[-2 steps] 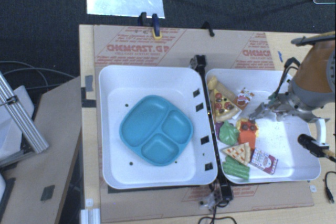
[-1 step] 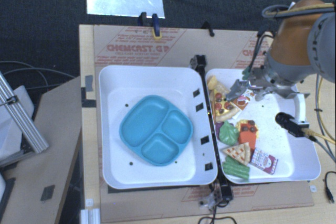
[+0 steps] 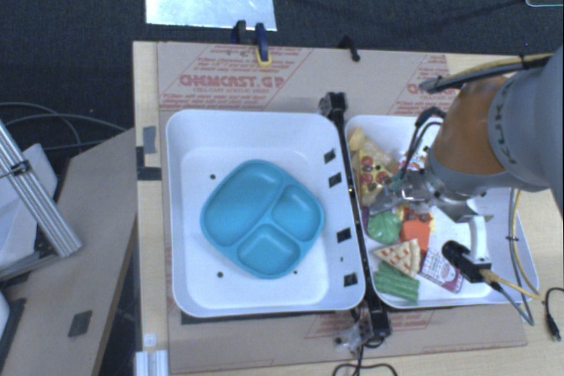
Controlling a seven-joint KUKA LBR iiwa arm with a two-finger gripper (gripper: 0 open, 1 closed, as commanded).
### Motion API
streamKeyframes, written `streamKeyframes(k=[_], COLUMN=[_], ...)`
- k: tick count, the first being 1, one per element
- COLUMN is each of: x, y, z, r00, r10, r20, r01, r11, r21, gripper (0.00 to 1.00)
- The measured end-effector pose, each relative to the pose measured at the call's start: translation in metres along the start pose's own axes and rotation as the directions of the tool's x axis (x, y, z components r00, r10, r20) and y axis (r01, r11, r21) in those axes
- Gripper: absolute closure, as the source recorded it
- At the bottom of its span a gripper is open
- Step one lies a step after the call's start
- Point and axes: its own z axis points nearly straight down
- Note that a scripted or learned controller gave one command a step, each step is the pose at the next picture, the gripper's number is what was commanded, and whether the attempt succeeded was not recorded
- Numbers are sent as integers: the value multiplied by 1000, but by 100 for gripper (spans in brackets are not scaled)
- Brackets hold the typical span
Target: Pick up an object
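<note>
Several small toy food pieces lie crowded in the right bin (image 3: 502, 295), the one the arm (image 3: 493, 136) has reached into: a pizza slice (image 3: 372, 167) with red dots near the bin's upper left corner, a leafy green piece (image 3: 384, 226) below it, an orange block (image 3: 416, 230) just beside that, a tan wedge with red spots (image 3: 399, 256) lower down, a flat green piece (image 3: 397, 286) at the bottom edge, and a purple-and-white packet (image 3: 439, 270) to the right of the wedge. The hand (image 3: 407, 189) sits low over the middle of this cluster, just above the leafy green piece and the orange block, and whether it is apart or together cannot be told from this slanted view; nothing can be seen gripped in it. A black cylindrical part (image 3: 465, 260) juts out beside the packet. The grey arm with its orange band covers the bin's upper right. The left bin (image 3: 185, 136) touches the right one along a black divider and holds a blue sectioned plate (image 3: 262, 217) near its centre. Both bins rest on a cardboard sheet (image 3: 229, 79) on the tabletop (image 3: 97, 189).
</note>
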Motion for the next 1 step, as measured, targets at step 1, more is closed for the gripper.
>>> streamKeyframes(k=[1], x=[-10], y=[-28], z=[-1], r00=[1000], r10=[-4], r20=[2], r01=[4], r11=[1000], r21=[-27], gripper=[0])
